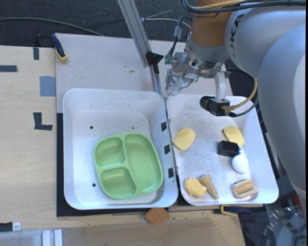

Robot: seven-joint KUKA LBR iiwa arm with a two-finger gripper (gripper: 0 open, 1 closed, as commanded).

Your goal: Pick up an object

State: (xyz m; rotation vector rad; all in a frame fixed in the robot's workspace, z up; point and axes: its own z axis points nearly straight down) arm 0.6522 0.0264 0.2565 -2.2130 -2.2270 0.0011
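My gripper (176,86) hangs above the far left corner of the right bin (195,106), with nothing between its fingers. The right bin holds several toy foods: a yellow round piece (184,138), a yellow piece (233,135), a black block (228,148), a white egg (240,163), a yellow chunk (195,187), a waffle cone (210,185) and a hot dog (244,188). All of them lie nearer the camera than the gripper.
The left bin (79,111) holds a green divided plate (127,165). A metal pole (136,29) rises behind the bins, close to the gripper's left. A brown waffle piece (156,216) lies on the bench in front of the bins. The arm fills the upper right.
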